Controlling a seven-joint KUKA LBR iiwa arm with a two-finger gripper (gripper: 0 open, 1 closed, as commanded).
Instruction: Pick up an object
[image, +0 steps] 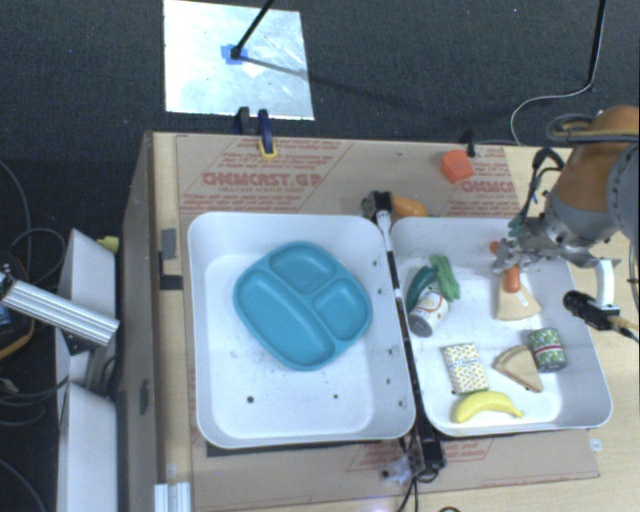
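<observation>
Blue tray (302, 303) sat in the left bin (215, 400), well left of the gripper (515, 255). Orange block (457, 166) lay on the bench (320, 180), near it, up-left. Clamp (265, 135) was at the bench's far edge, farther left. Foil sheet (238, 60) lay beyond that. Metal bar (60, 310) was far left, off the bench.

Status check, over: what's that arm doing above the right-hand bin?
Gripper low in right bin, on the cream wedge with orange tip. No lift seen. Small can and banana nearby, apart.
</observation>
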